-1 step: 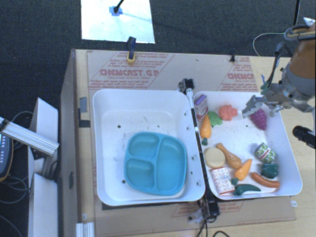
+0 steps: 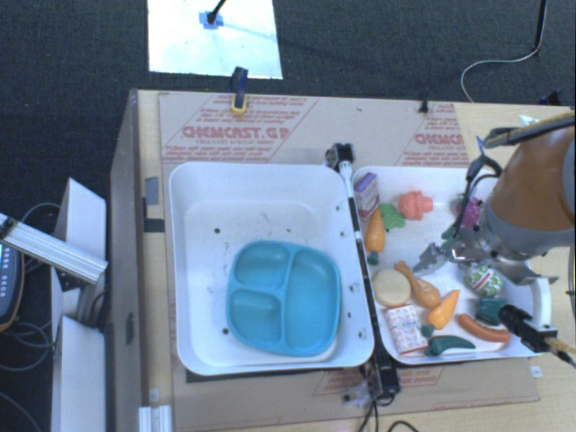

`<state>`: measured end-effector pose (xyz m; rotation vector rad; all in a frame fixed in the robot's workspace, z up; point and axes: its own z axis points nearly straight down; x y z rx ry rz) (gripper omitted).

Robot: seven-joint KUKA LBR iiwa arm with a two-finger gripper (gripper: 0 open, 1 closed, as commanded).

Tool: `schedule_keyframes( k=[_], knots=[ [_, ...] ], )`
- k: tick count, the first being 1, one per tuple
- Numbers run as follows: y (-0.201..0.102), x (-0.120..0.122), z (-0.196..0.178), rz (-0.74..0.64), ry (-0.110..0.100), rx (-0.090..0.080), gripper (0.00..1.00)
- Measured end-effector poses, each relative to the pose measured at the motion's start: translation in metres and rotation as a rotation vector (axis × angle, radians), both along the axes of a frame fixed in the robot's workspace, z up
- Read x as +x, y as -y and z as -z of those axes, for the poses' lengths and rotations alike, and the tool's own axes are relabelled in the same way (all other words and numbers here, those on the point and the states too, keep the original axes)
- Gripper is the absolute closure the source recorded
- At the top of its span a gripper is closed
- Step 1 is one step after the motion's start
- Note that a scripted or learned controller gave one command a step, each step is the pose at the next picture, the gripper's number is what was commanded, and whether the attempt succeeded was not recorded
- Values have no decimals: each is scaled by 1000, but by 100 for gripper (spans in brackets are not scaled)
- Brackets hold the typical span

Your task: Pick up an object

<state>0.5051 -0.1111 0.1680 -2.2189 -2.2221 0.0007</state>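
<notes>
- The things to pick from lie as a heap of toy food in the right bin (image 2: 432, 183), on the right half of the tabletop (image 2: 270, 120).
- At that bin's left wall we see a small purple-and-white carton (image 2: 365, 192), with an orange carrot (image 2: 375, 232) just below it and a green piece (image 2: 391, 216) beside the carrot.
- Further right sits a salmon-coloured toy (image 2: 415, 205); a pink item (image 2: 470, 212) is partly hidden behind the arm.
- Nearer the front are a round beige disc (image 2: 391, 288), a tan drumstick (image 2: 418, 286) touching it, a red-and-white packet (image 2: 407, 327), a second carrot (image 2: 442, 310), a green pod (image 2: 448, 343) and a reddish sausage (image 2: 483, 328).
- The gripper (image 2: 434, 257) hangs low over the middle of this bin, just above the drumstick and close to a green-and-white ball (image 2: 484, 282). Nothing shows clearly within its grasp, and we cannot tell whether it is spread or closed.
- The tabletop is a pale brown sheet with red lettering, standing on a dark carpet (image 2: 72, 61); a white sheet (image 2: 214, 25) lies on the floor behind it.
- The left bin (image 2: 180, 241) holds a blue divided plate (image 2: 283, 297), well apart from the toys.
- A blue-and-yellow clamp (image 2: 238, 88) sits at the tabletop's far edge, and a black clamp (image 2: 340, 156) stands where the bins meet.
- The arm's grey-and-orange bulk covers the right bin's right end.
</notes>
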Motion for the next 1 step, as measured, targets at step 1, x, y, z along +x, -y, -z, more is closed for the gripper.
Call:
schedule_keyframes(
  k=[1],
  knots=[
    [21, -18, 84, 2, 5, -2, 0]
  ],
)
